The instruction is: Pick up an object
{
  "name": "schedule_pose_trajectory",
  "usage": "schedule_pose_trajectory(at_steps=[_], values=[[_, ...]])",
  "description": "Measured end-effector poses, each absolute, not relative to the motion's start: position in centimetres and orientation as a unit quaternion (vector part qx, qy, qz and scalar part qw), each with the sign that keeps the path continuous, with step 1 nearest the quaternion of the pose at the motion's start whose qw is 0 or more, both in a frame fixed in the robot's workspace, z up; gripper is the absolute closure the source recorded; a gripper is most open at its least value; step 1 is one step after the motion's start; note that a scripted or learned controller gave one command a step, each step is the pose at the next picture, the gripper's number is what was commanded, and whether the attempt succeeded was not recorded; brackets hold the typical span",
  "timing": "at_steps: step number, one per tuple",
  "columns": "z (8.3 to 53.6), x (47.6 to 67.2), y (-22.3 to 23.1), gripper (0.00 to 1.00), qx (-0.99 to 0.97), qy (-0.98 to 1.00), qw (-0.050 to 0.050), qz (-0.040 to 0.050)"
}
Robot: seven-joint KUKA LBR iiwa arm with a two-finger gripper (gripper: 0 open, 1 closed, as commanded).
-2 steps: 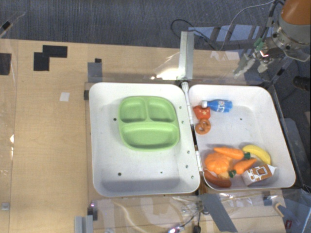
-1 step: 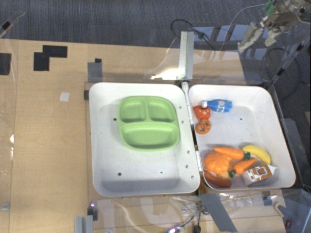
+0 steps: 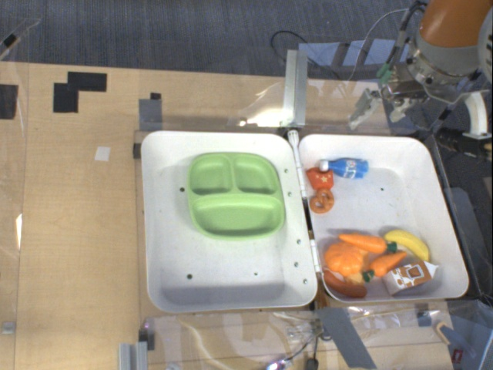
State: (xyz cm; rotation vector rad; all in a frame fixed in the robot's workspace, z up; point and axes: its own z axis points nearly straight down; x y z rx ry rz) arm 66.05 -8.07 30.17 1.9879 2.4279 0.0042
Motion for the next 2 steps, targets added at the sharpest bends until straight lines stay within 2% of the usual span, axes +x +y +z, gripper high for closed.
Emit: schedule_pose_trajectory(at_steps=[1,2], values=[[26.8,67.0,-8.5,0.00,0.495,0.869,0.003,0.0020],[16.2,64.7,-11.8,0.00,0.470,0.883,0.001,0.0011]])
